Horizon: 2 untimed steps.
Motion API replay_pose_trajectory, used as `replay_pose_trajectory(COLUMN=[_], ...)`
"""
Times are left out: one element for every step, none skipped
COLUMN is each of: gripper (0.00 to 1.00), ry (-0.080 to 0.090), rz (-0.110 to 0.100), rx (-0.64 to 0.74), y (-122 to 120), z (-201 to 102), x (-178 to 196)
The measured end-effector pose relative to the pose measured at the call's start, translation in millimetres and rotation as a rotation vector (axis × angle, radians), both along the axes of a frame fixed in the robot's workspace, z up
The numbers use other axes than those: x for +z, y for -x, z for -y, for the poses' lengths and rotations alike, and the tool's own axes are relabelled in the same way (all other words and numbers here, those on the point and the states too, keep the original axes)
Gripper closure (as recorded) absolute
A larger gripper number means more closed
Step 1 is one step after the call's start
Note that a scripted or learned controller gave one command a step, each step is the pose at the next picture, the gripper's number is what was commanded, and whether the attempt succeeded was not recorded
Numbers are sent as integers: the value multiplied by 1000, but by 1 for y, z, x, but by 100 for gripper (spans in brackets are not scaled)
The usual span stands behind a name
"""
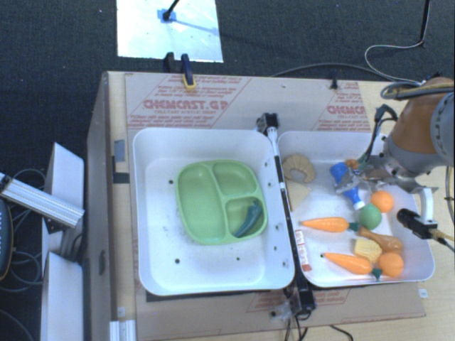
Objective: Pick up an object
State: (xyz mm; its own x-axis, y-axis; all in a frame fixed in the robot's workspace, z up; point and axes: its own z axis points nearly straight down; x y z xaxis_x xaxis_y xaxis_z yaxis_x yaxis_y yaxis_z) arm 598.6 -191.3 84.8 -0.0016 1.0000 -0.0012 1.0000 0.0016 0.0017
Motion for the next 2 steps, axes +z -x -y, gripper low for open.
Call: replay_pose_trajectory(gripper=[100, 100], ry=[0, -1], rz=[3, 4], rx=[2, 3], y=[-1, -18], z=[0, -77], x=[11, 130])
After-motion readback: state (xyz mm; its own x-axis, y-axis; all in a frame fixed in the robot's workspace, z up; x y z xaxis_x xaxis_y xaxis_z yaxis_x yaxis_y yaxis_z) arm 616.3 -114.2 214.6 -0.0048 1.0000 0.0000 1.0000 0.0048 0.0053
